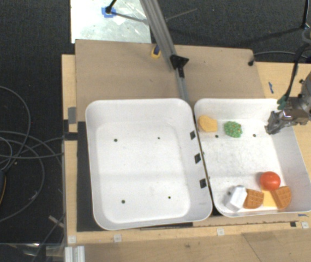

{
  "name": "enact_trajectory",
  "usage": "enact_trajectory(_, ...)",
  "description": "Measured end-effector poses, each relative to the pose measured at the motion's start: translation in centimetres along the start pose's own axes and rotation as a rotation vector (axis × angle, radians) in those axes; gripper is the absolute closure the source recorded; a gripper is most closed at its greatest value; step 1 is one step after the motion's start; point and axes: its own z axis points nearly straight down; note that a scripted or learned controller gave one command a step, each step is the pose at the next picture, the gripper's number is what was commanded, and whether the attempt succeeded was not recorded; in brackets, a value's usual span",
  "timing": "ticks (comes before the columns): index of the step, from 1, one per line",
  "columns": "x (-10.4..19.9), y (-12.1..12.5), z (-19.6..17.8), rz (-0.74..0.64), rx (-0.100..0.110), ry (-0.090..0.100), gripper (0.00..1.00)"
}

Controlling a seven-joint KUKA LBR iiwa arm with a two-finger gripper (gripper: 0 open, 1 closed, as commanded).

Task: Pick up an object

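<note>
The right bin [243, 146] holds a yellow-orange lump [208, 124] and a green bumpy ball [232, 129] near its far edge. At its near edge sit a red tomato [270, 179], an orange waffle piece [253, 199], a second orange wedge [282, 197] and a white-grey object [234, 197]. My gripper [274, 123] hangs over the bin's far right rim, well to the right of the green ball. Nothing shows between its fingers.
The left bin [144, 162] lies beside the right one, joined by black clips. A grey pole [161, 26] slants across the brown bench from the top. Cables trail on the dark floor at the left.
</note>
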Motion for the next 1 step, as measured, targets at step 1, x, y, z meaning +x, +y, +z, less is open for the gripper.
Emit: enact_trajectory(1,4.88,0.49,-0.61,-0.001,-0.001,0.0,1.0)
